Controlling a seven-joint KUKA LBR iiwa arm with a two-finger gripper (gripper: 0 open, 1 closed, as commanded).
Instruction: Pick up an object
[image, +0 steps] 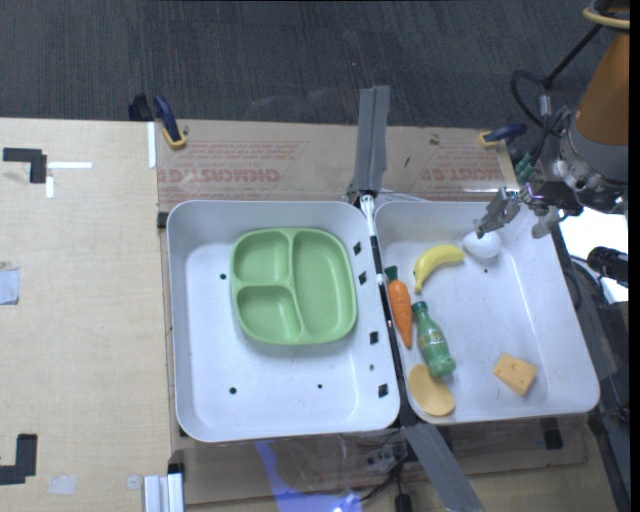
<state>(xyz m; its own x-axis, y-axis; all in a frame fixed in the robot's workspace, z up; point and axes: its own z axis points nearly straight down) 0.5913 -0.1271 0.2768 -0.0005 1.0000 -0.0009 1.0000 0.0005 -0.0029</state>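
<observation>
Objects sit in the right bin (560, 290): a banana (438, 262) near the back, a carrot (401, 311) along the left wall, a green bottle (433, 340) just right of the carrot & tilted, a tan chip-like piece (431, 391) at the front-left corner just below the bottle's base, and a cheese wedge (515, 374) toward front right, well apart from the rest. A small white item (482, 246) lies just right of the banana's tip, near the back wall; too blurry to tell what it is.

The gripper (497, 215) hangs over the back-right part of that bin, just above the white item. Whether it touches it can't be told. Fingers point down-left; their state is unclear from this angle, so how far open is unclear too. Nothing is visibly held between them. The arm (605, 110) enters from the upper right w/ its orange band showing at the top corner.

The left bin (190, 320) holds a green divided plate (294, 286), three compartments, set toward the back centre. A grey divider bar (372, 145) runs up from between the two bins. Cardboard (260, 165) lies behind the bins, w/ blue clamps (165, 118) at its back edge.
</observation>
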